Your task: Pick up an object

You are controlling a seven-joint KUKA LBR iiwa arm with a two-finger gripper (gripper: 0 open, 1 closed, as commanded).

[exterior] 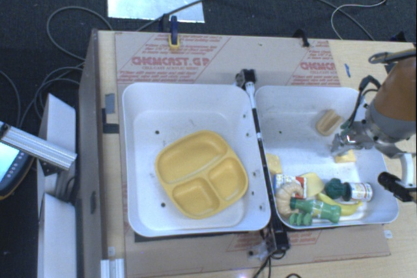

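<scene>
My gripper hangs low over the right part of the right bin, on the arm with the orange band. Just under and in front of it lies a small yellow wedge; I cannot see whether they touch. A tan bread piece lies to the gripper's upper left. Along the bin's front edge is a pile: a green bottle, a dark-capped bottle, a banana, a croissant, a red and white box. A yellow slice lies by the divider.
The left bin holds a yellow divided plate. A black rail runs between the two bins. Cardboard covers the bench behind them. Cables trail on the dark floor at the back.
</scene>
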